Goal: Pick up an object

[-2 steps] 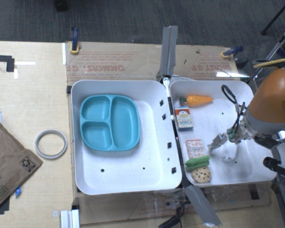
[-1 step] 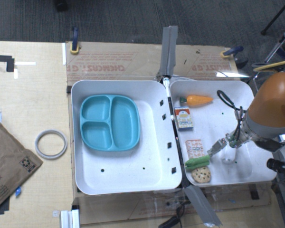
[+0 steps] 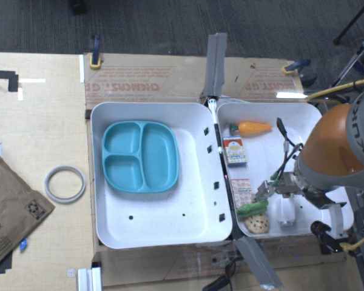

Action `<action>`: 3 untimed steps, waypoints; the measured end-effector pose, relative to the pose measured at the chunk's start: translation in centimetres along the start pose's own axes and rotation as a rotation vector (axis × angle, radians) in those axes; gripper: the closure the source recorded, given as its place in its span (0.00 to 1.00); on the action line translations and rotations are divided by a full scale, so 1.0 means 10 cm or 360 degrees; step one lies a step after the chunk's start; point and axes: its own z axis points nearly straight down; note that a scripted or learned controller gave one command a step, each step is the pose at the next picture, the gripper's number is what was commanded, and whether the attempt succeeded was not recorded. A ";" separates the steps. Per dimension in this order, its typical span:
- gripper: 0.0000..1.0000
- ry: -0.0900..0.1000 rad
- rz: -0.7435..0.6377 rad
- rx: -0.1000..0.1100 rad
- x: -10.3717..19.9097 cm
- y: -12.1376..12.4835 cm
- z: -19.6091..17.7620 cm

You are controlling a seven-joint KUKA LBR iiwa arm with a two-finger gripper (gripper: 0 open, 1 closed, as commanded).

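The arm reached in from the right and its gripper hung low in the right bin, just above the green toy vegetable at the near end — whether it was clenched or released I could not tell from where it sat. The vegetable lay between a small printed packet and a cookie, touching or nearly touching both. It looked light, smooth and probably hard plastic, so likely to slip; a grip across its narrow middle seemed safest. Farther off lay a carrot and a little carton; the left bin held a blue divided plate.
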 end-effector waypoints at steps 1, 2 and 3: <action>1.00 0.0008 0.0002 0.0009 0.01 0.00 -0.05; 1.00 0.0012 -0.0075 0.0008 0.19 0.02 -0.98; 1.00 0.0010 0.0141 0.0010 -0.22 0.03 -1.54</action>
